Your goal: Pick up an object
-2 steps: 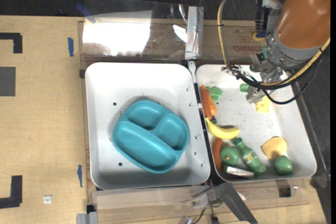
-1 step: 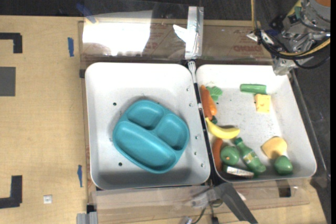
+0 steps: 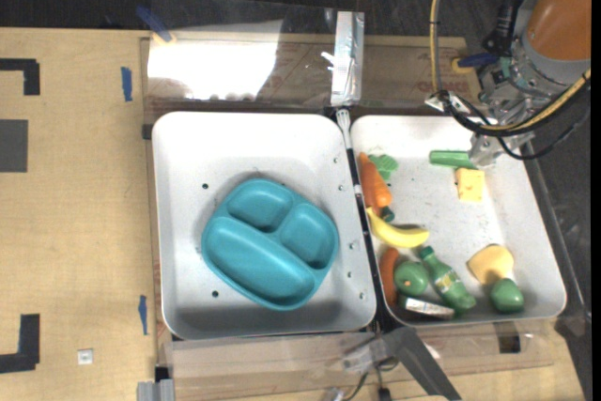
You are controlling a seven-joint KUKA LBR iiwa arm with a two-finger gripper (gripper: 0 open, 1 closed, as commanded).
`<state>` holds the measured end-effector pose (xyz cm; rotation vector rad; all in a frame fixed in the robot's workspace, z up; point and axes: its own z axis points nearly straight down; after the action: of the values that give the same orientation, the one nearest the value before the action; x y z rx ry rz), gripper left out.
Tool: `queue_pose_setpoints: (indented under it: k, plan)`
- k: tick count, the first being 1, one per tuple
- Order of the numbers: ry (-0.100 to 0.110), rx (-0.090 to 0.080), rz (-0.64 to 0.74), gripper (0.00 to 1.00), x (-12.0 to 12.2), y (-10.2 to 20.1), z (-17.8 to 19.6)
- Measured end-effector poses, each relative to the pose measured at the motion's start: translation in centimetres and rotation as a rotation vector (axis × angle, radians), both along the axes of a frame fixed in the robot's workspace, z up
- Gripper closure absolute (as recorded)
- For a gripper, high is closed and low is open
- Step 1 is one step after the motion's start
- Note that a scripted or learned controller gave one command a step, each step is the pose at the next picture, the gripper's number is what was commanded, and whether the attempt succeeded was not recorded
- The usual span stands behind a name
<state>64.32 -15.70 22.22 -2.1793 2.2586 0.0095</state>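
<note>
The right bin [image 3: 540,202] holds toy foods. An orange carrot [image 3: 376,184] lies by its left wall, with a yellow banana [image 3: 399,234] below it. Near the front sit a green pepper [image 3: 409,277], a green bottle [image 3: 448,285], a tan pear-like piece [image 3: 490,262] and a small green fruit [image 3: 507,296]. A green stick [image 3: 448,159] and a yellow block [image 3: 470,186] lie at the back. My gripper [image 3: 484,149] hangs over the bin's back right, just right of the green stick and above the yellow block.
The left bin [image 3: 178,155] holds a teal divided plate [image 3: 270,242]. A clear plastic sheet [image 3: 244,52] stands behind the bins. Yellow and black cables [image 3: 441,14] loop off the wrist at the top right. Bare wooden bench [image 3: 66,202] lies to the left.
</note>
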Motion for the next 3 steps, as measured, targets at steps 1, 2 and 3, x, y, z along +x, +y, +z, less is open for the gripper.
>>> queue_pose_setpoints:
  k: [1,2,3]
  plan:
    - [-0.008,-0.002,0.237,1.0,2.4,-4.1,-4.8]
    - [-0.009,-0.002,0.622,1.0,2.5,-4.0,-6.3]
    - [-0.009,-0.003,0.748,1.0,2.5,-4.5,-6.8]
